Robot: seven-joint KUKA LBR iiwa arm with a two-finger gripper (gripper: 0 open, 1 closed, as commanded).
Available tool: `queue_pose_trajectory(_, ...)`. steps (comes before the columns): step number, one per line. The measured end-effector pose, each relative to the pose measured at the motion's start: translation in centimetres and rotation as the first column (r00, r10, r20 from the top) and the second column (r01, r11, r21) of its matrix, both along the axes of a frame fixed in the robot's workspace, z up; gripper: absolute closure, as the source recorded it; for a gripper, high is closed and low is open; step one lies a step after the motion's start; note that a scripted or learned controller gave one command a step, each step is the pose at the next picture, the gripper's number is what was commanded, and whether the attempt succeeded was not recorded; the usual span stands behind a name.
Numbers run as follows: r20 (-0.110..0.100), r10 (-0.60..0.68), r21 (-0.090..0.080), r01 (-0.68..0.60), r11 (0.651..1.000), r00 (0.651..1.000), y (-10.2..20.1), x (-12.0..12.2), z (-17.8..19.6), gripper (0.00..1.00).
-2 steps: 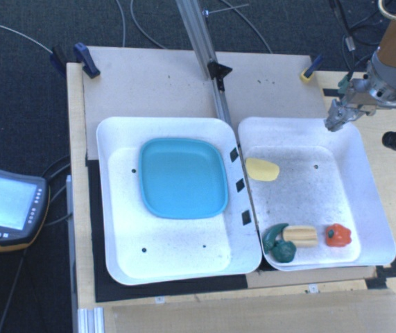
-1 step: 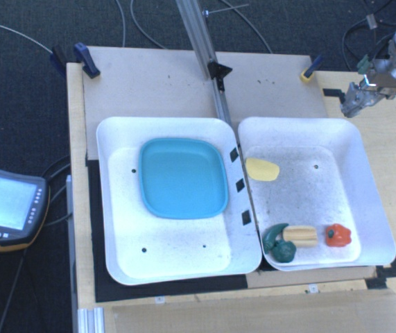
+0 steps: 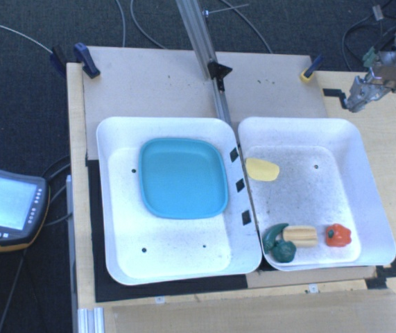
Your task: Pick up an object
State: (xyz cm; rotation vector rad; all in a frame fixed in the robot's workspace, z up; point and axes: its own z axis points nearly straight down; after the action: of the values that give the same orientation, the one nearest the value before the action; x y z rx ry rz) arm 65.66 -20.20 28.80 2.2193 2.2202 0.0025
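Grey metal of the arm's wrist shows at the upper right, beyond the far right corner of the right bin (image 3: 364, 144). From there the gripper (image 3: 356, 103) points down and to the left, its tip over the bare bench top (image 3: 156, 82) just outside that bin's back rim, apart from everything inside the bins. At this size and angle, I cannot tell whether it is open or closed; nothing can be seen held in it.

Four small objects lie in the right bin. A yellow, rounded piece (image 3: 262, 169) sits near the bin's left wall, toward the back. Along the front edge three more sit in a row: a dark green vegetable-shaped toy (image 3: 279, 244) at the left corner, a tan, cylinder-like piece (image 3: 300, 236) touching it on its right, and a red tomato-like toy (image 3: 337, 235) with a green top just beside that, a small gap between them.

The left bin (image 3: 114, 186) holds a turquoise square plate (image 3: 184, 177), lying flat toward the back and right of that bin. An aluminium bar (image 3: 198, 30) slants down from the top to the seam between the two bins. A teach pendant (image 3: 7, 207) with a lit screen rests off the bench at the far left.
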Motion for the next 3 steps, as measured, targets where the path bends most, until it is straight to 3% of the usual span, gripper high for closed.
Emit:
queue_pose_trajectory(2,-0.002,0.004,0.002,-0.004,1.0,1.0,9.9,-0.3,0.1,1.0)
queue_pose_trajectory(3,-0.004,0.004,0.002,-0.004,1.0,1.0,15.3,-0.2,-2.1,1.0)
